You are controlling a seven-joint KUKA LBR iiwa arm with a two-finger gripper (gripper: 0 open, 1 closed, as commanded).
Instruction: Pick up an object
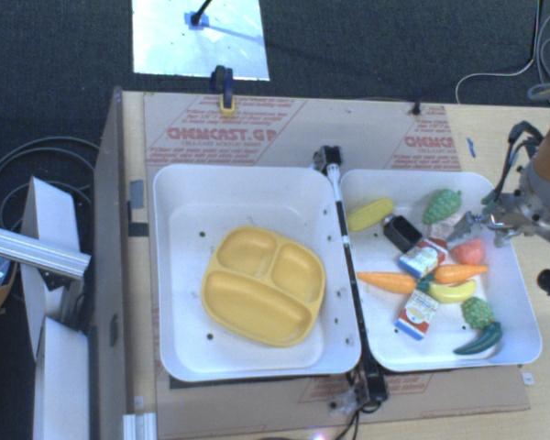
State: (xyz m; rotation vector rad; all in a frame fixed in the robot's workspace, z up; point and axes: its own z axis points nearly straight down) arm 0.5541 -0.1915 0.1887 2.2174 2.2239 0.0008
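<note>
The right bin [522, 337] holds several toy foods: a yellow corn cob [370, 214], a black block [402, 233], a green bumpy fruit [443, 205], a red fruit [469, 250], two orange carrots [386, 282] [460, 272], a yellow banana [453, 291], two small cartons [421, 258] [418, 313], a broccoli floret [478, 312] and a dark green pepper [479, 339]. My gripper [481, 222] reaches in from the right. It hovers over the bin's upper right part, just above the red fruit and beside the green bumpy fruit. Nothing is visibly held.
The left bin [179, 246] carries a yellow divided plate [264, 284]. A black clamp [330, 159] sits on the rim between the bins. Cables [509, 163] hang by the arm at the right edge. Cardboard underlies both bins.
</note>
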